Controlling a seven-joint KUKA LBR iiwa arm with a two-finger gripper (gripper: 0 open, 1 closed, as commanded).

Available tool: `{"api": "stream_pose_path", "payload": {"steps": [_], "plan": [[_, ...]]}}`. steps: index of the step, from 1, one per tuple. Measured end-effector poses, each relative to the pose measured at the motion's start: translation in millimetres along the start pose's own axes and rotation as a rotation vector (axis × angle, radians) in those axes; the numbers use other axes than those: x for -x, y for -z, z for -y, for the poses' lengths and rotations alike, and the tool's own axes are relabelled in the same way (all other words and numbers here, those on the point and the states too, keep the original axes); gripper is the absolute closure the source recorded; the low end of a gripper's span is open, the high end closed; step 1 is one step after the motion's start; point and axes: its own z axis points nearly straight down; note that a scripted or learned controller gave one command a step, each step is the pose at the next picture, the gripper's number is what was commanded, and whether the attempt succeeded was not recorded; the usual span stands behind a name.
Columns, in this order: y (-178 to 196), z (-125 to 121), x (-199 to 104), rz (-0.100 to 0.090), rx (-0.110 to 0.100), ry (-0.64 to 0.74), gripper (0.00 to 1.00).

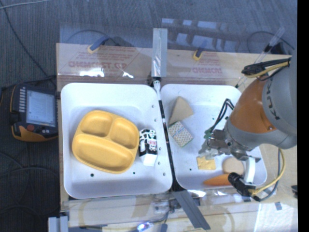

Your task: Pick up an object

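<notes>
Gripper (211,151) over yellow cheese block (206,164), right bin's (193,93) 5 o'clock; finger state unclear. Centre over block, descend straight.

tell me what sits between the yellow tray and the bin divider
In the camera view, a small black-and-white carton sits between the yellow tray and the divider, beside the tray's right edge.

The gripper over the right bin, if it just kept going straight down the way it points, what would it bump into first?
Most likely the yellow cheese-like block, which lies right below the gripper on the floor of the right bin. Depth is hard to judge from above, so it may land on bare floor just beside it.
</notes>
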Motion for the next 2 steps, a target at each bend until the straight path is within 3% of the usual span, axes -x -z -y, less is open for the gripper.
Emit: {"api": "stream_pose_path", "payload": {"steps": [1, 2], "plan": [[0, 0, 0, 0.0, 0.0, 0.0, 0.0], [-40, -2, -8, 0.002, 0.013, 0.18, 0.0]]}}
